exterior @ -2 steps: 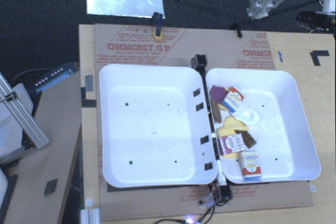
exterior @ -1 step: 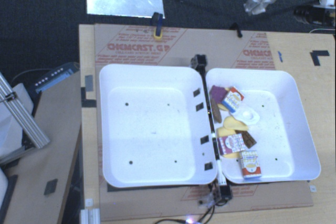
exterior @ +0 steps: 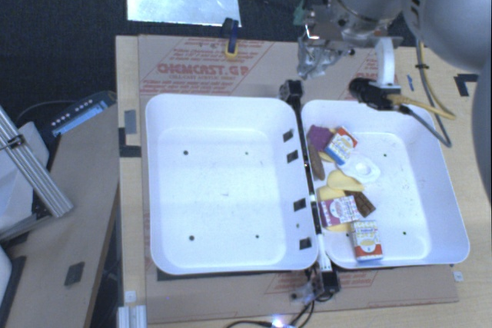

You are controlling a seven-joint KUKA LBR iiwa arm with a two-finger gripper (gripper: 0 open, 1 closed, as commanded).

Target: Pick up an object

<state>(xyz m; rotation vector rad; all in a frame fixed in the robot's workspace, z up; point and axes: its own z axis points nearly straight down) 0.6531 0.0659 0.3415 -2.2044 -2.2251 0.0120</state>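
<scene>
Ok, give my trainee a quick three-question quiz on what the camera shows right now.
1. True or false: the objects lie in the right bin.
2. Where is the gripper? A) over the far edge of the bins B) down among the objects
3. What colour is the flat item at the far end of the pile?

Key: 1 true; 2 A; 3 purple.
</scene>
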